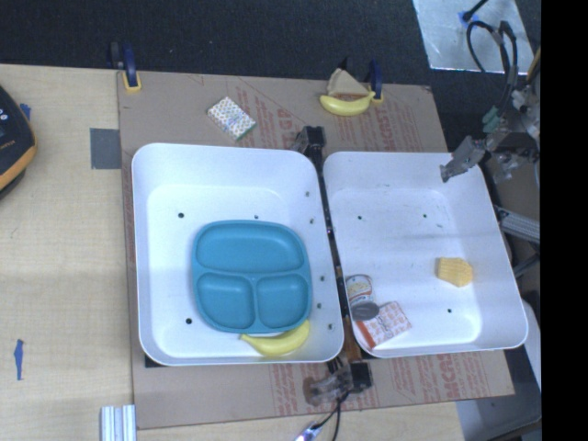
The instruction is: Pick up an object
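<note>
We find the jaws (457,165) at about 2 o'clock in the view, hanging over the far right corner of the right bin (418,191); whether they are parted or closed we cannot tell, as the tip is small and dark against the rim. Nothing is visible between them.

Within the right bin, a yellow sponge-like block (455,271) lies at 4 o'clock of the bin floor, well apart from the jaws. At the bin's 7 o'clock corner a small can (358,289) lies just beside a red-and-white packet (386,324), the two near or touching; we cannot say which.

The left bin (156,182) holds a blue divided tray (250,274) flat on its floor, with a yellow banana (277,341) touching the tray's near edge at 6 o'clock.

Both bins sit side by side on a brown cardboard sheet (276,108) printed with faint red lettering. On it, at 12 o'clock, a second banana (345,105) lies against a wedge-shaped item, and a small patterned packet (231,117) lies at 11 o'clock. Blue clamps (129,65) pin the sheet's far edge.

The bench (55,265) is pale wood. A yellow-and-black device (13,141) sits at its 9 o'clock edge. Beyond the bench, dark carpet (257,16) covers the floor.
</note>
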{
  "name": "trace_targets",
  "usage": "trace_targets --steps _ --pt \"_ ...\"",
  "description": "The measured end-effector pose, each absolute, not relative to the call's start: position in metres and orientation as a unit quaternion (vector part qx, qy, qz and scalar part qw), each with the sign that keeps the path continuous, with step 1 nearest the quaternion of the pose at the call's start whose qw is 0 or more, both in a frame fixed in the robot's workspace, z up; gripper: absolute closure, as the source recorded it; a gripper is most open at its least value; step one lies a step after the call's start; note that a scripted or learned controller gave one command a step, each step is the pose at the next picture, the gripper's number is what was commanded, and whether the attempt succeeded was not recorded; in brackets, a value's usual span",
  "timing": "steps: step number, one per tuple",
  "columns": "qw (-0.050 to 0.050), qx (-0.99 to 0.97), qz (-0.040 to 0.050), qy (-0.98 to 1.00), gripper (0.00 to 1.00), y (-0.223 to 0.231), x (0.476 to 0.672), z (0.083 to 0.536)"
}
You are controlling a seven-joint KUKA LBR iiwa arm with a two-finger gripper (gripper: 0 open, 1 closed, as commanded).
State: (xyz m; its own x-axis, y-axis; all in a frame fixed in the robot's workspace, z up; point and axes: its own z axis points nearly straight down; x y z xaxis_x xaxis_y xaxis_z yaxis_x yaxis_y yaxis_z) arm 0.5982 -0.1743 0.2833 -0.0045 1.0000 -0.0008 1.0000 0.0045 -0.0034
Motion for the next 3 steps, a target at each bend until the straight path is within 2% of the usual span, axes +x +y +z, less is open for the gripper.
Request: trace_targets --steps 1,2,3 --pt "0.002 -0.706 0.0018 -0.709 0.00 -0.212 0.537 0.126" --pt "-0.005 -0.706 0.0004 -0.709 0.00 -0.200 0.538 0.096" --pt "0.000 -0.704 0.0023 -0.710 1.00 -0.199 0.536 0.102"
